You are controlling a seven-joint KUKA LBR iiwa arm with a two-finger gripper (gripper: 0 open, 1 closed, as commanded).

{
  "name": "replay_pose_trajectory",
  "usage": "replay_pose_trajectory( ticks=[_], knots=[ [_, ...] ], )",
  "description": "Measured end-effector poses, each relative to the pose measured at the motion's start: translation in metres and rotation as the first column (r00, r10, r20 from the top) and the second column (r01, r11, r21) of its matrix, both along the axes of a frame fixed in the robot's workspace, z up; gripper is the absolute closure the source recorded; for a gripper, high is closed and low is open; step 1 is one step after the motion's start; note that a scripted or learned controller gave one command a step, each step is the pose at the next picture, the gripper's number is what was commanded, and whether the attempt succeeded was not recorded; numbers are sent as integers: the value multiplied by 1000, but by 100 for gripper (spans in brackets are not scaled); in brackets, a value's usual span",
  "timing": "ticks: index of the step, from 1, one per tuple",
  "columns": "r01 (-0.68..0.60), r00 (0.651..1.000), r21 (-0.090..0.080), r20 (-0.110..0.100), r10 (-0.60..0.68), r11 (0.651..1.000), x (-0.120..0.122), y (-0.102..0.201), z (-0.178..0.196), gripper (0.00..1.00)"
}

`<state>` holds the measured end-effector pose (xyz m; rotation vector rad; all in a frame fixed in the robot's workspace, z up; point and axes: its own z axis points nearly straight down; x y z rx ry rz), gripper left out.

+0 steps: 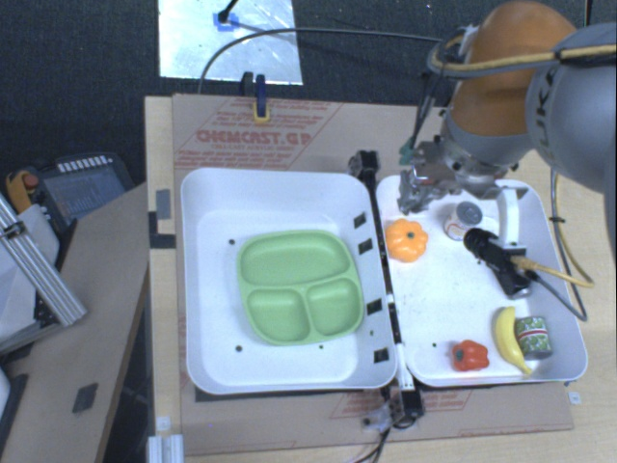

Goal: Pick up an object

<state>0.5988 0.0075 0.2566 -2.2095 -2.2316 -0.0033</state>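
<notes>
In the left half of the frame, the left bin (207, 287) holds a green divided plate (299, 287), lying flat near its middle. Right of the divider, the right bin (439, 302) carries the loose things. A small orange pumpkin (406, 241) sits at the bin's upper left. A red pepper (469, 355) lies near the lower edge, and a banana (508, 336) touches a small can (532, 338) at lower right.

The tool (416, 193) hangs over the upper left corner of the right bin, just above the pumpkin in the picture. Nothing shows in its grasp. Its tip is blurred against the white wall, so I cannot tell whether it is set wide or narrow.

This looks like the approach step, with the pumpkin the likeliest target. The next move calls for centring the tool over the pumpkin, descending straight, and closing across its round body, which may roll aside.
</notes>
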Motion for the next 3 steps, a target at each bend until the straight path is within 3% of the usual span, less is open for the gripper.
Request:
replay_pose_trajectory(
  ticks=[2, 3],
  knots=[
    [0, 1000, -1, -1, 0, 1000, -22, 100, -20, 100],
    [6, 1000, -2, 0, -6, 1000, -22, 96, -19, 0]
  ],
)
